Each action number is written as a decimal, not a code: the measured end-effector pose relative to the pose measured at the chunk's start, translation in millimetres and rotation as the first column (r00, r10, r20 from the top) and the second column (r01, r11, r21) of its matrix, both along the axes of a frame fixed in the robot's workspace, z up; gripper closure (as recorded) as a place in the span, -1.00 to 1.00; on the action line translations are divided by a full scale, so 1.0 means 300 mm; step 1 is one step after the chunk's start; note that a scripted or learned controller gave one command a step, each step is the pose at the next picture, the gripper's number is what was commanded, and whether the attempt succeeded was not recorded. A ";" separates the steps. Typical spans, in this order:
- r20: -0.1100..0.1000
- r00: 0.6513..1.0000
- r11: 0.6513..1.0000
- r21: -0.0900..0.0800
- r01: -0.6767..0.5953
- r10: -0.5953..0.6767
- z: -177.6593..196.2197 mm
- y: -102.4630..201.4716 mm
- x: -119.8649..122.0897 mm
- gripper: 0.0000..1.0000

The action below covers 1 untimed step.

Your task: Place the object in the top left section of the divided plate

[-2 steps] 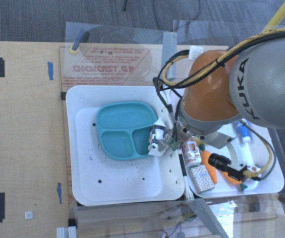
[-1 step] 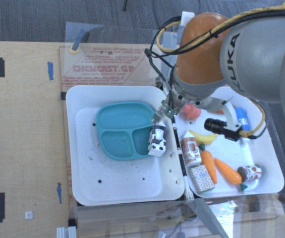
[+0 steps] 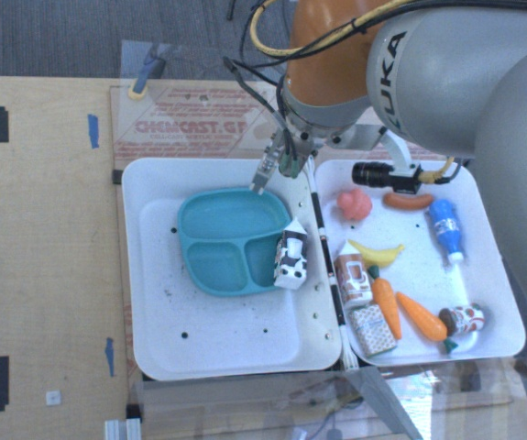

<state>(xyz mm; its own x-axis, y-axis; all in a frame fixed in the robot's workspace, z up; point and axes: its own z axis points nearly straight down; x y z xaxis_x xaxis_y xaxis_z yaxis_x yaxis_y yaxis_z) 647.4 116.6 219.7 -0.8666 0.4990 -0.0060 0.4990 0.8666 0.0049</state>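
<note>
Bright even overhead light, soft shadows, mild glare on white bins [image 3: 153,337], slightly soft focus.

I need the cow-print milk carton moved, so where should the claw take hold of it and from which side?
Grip the milk carton across its white-and-black body, coming from above. It leans on the right rim of the teal divided plate, close to the bin's dividing wall, so a side approach looks cramped. Its flat sides probably suit a pinch better than the sloped top end.
</note>
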 end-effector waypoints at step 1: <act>0.000 1.000 1.000 0.000 0.000 0.000 0.000 0.000 0.000 -1.00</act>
<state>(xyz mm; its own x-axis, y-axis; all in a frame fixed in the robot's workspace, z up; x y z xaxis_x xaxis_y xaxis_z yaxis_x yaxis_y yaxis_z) 647.4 116.7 219.7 -0.8668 0.4987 -0.0060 0.4987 0.8668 0.0046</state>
